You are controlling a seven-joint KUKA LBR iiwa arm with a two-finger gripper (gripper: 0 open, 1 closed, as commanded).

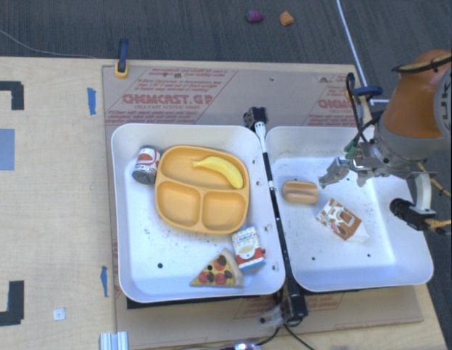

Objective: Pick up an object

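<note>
Banana [219, 170] in left bin's [131, 261] plate [189, 203] — hotdog [299, 192] in right bin [401, 268]; hand [343, 170] state unclear.

A robotics lab: a bench [51, 217] marked with black and blue tape, a cardboard sheet [211, 93] under two white bins [131, 268], toy food inside, cables trailing across grey carpet [175, 13] at top.

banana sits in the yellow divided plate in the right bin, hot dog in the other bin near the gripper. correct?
Not quite. The camera view shows the banana in the yellow divided plate in the left bin, not the right. The hot dog does lie in the other, right bin, near the gripper.
</note>
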